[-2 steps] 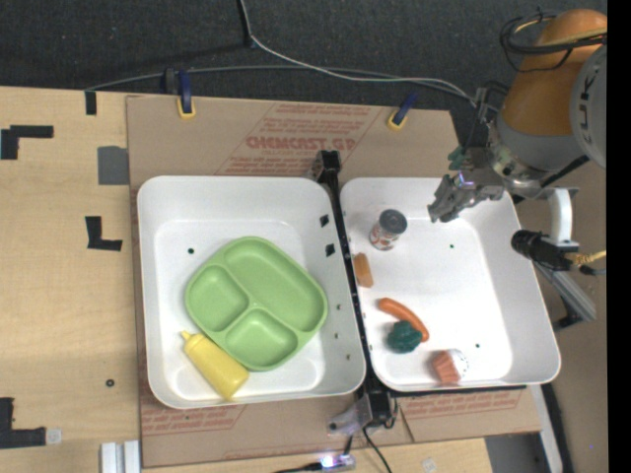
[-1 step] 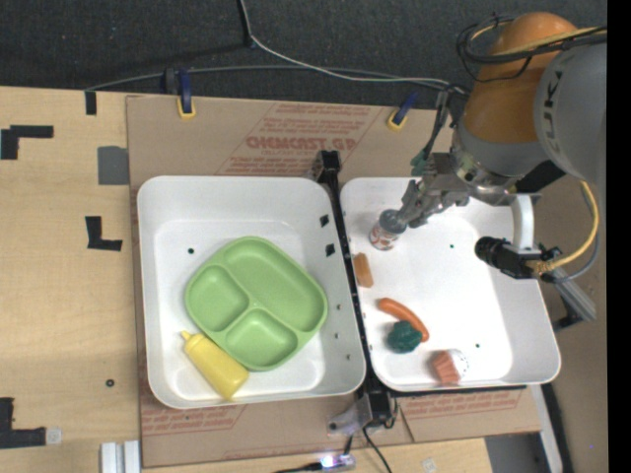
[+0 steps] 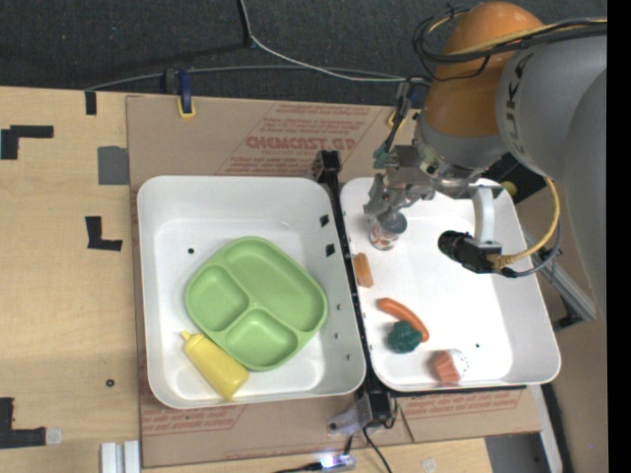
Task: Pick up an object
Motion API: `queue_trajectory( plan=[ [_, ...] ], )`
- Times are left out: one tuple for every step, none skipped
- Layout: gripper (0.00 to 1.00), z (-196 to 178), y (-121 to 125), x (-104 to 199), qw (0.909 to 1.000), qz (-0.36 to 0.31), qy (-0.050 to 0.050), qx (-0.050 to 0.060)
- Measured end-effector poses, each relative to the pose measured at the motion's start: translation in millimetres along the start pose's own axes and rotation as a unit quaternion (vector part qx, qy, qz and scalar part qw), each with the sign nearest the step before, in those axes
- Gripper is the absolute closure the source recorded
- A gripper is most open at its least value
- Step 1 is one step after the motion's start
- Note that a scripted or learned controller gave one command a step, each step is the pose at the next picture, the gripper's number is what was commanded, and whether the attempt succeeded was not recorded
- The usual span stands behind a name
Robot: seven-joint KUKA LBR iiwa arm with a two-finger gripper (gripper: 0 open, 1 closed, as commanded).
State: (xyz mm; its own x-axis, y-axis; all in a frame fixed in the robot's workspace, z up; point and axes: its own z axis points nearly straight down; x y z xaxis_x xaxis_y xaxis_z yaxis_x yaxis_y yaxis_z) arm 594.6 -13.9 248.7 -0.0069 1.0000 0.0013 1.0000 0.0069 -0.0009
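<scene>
reach step: my end effector (image 3: 386,227) is low over the can (image 3: 385,235) near right bin's (image 3: 532,294) top-left corner; grip state unclear, next close and lift.

My bench (image 3: 59,294) is pale wood marked with black tape pieces (image 3: 97,233). A brown cardboard sheet (image 3: 286,136) printed in red lies across it. Behind it runs dark grey carpet (image 3: 197,18), crossed by a thin cable (image 3: 296,59).

R bin (image 3: 523,363): mid floor open, items crowd the front-left. L bin (image 3: 158,264): green plate (image 3: 256,302) + yellow bottle (image 3: 213,365) block centre/front; back strip free.
</scene>
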Motion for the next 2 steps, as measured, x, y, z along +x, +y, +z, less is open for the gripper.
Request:
queue_trajectory(
  plan=[
    [1.00,-1,-4,52,1.0000,0.000,0.000,0.001],
    [1.00,2,-5,110,1.0000,0.000,0.000,0.000]
  ],
)
